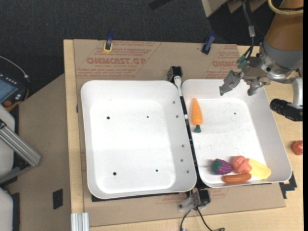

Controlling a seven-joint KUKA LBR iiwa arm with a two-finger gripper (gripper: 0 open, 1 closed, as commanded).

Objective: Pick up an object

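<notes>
The grey two-finger end effector (242,84) hangs above the far edge of the shallow white right-hand bin (262,124), its two fingers spread apart with nothing between them; nothing has been picked up yet.

The candidates all lie in that bin: an orange plastic carrot with a green stub (196,112) sits alone beside the divider between the bins, while a purple toy grape bunch (222,166), a pink-orange lumpy toy (242,164), a yellow wedge-shaped toy (260,169) and a reddish toy sausage (237,178) crowd together in the near corner, touching or nearly so.

The likely troubles, as I judge them: a descent onto the cluster could catch two pieces at once, or nudge one aside so the fingers close on air; the sausage lies close to the near wall, so a finger might strike the rim; the carrot is tapered and smooth, so a grip near its tip could squeeze it out, and its place by the divider leaves little room for the finger on that side; the shallow white left-hand bin (130,134) offers nothing to grasp.
</notes>
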